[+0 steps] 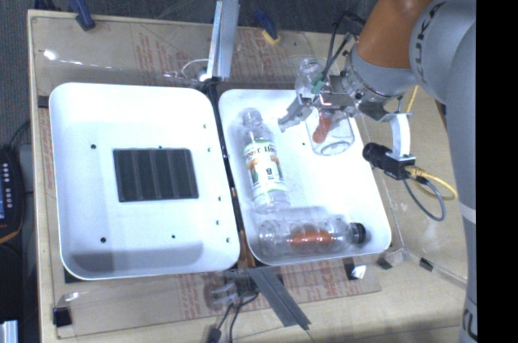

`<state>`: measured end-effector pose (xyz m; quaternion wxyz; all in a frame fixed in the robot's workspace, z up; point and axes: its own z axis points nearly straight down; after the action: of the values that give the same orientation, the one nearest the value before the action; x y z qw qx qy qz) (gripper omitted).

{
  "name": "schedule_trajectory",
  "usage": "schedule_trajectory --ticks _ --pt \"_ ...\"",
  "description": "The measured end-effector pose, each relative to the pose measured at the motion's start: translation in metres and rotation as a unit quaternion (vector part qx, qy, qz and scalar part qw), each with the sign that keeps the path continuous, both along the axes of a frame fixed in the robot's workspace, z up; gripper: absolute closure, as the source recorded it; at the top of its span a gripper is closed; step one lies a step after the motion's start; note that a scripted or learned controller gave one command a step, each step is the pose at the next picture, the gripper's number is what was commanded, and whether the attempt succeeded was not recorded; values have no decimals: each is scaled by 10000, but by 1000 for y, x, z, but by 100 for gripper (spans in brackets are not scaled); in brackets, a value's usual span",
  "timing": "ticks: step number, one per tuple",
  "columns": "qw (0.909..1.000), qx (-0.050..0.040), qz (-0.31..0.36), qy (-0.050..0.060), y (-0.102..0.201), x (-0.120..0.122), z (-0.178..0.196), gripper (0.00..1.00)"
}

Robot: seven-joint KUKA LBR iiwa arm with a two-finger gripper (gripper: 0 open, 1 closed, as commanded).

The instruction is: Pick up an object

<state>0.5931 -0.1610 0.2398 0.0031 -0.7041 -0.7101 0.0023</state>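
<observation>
- The gripper (324, 113) hangs over the upper part of the right bin (371, 204), with a clear cup-like container (332, 133) holding something reddish right at its fingertips.
- The cup sits between the fingers and looks pinched there, tilted, but whether its base rests on the bin floor or is raised off it cannot be told.
- Judging by this, the grasp itself seems made; the lift clear of the bin is what remains to be shown.
- Two other candidates lie untouched in the same bin: a labelled plastic bottle (263, 163) lengthwise along the left wall, and a clear bottle (312, 234) with an orange item inside, lying across the lower edge.
- The left bin (81, 171) carries a dark ribbed panel (155, 174) on its floor.
- Both bins rest on the counter (121, 34), with blue clamps (79, 7) at its far edge.
</observation>
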Motion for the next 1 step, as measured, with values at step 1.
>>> schedule_trajectory --ticks 1 --pt "9966 -3 826 -36 18 6 -136 0"
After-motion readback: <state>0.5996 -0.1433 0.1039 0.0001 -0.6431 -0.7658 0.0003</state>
